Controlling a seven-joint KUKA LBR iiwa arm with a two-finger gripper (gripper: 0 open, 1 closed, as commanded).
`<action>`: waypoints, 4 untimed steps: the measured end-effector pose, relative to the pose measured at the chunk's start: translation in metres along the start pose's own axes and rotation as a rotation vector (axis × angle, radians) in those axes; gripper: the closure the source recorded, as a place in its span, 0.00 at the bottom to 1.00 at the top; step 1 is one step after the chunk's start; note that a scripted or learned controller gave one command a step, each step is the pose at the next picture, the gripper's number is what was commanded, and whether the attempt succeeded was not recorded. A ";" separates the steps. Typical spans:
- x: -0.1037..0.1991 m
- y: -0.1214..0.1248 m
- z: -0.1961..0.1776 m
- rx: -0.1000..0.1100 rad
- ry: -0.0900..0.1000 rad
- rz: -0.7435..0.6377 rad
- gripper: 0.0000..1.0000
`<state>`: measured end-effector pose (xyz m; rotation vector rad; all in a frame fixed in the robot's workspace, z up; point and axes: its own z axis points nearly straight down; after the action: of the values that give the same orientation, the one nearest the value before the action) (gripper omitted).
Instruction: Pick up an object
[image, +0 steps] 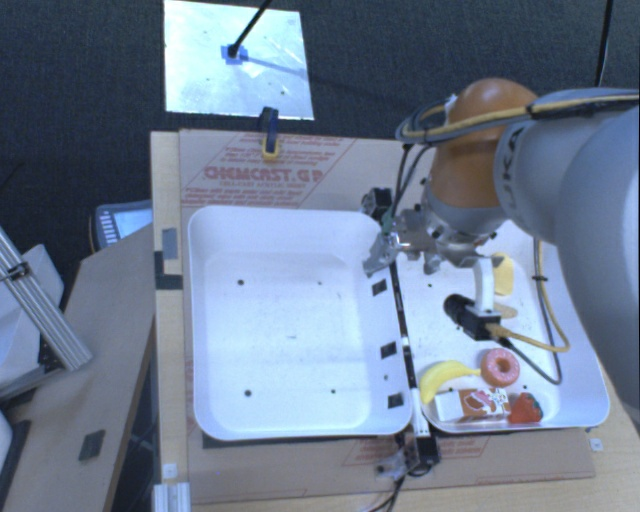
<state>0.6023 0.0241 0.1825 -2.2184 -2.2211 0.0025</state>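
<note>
- White plastic makes up the two shallow bins, set side by side: the left bin (205, 300) and the right bin (592, 402) meet along a seam marked with small dark tabs.
- The left bin's floor shows a few small dark dots.
- The arm (575, 170), grey with an orange band, comes in from the right and bends down over the far part of the right bin.
- The gripper (392, 250) hangs at the far left corner of the right bin, just over the seam. From this slant I cannot tell whether it is spread or pressed together.
- The things to pick lie in the right bin, most of them bunched in its near left corner, apart from the gripper.
- A yellow banana (445, 378) curves beside the seam.
- A pink doughnut (500, 367) sits just right of the banana.
- A red-and-white packet (485, 405) lies flat against the near wall, just nearer than the banana and doughnut.
- A pale yellow piece (506, 275) lies farther back, right of the gripper and partly hidden by the arm.
- A brown cardboard sheet (300, 165) with red lettering lies under both bins.
- A yellow and black clamp (270, 135) grips the sheet's far edge.
- A shiny metal plate (238, 60) lies beyond the clamp.
- An aluminium rail (40, 310) slants at the far left.
</note>
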 end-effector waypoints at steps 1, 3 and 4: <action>0.048 0.067 -0.003 -0.011 0.000 -0.008 0.00; 0.016 -0.001 -0.097 -0.009 0.001 -0.008 0.00; 0.089 -0.016 -0.179 -0.014 0.003 -0.010 0.00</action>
<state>0.5870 0.1130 0.3617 -2.2120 -2.2380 -0.0160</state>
